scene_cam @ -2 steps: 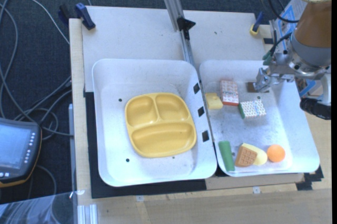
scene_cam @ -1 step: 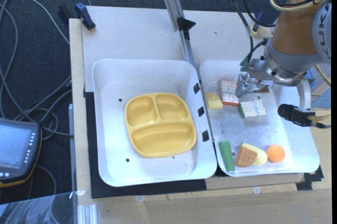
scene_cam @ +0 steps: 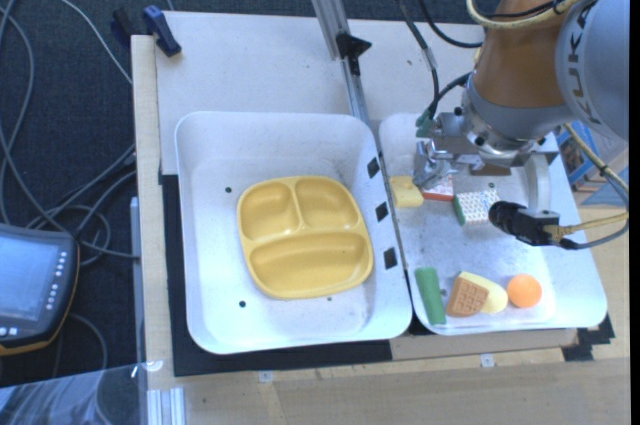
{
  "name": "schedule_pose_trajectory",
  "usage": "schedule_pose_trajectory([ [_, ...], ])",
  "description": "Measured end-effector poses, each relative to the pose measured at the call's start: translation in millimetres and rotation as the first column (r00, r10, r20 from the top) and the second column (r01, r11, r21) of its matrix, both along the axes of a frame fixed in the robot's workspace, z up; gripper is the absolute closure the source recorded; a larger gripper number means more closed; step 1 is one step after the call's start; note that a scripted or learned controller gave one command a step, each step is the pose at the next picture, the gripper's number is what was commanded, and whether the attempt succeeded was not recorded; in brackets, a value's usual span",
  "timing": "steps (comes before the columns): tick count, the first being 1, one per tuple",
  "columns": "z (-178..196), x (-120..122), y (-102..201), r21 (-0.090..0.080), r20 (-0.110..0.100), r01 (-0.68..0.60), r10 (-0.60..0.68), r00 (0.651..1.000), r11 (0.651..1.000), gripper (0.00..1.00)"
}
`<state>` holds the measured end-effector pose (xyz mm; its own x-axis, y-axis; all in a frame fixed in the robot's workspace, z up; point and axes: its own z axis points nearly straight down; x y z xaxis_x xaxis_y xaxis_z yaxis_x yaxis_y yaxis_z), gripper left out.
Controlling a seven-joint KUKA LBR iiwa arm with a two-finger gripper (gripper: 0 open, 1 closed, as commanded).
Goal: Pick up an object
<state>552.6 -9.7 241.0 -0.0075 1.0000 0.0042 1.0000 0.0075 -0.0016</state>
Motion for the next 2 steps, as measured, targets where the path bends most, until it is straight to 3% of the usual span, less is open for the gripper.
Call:
schedule_pose_trajectory([
  [2,9.9,-7.2,100.2,-0.001,0.002,0.0,0.0,1.0,1.0,1.0],
])
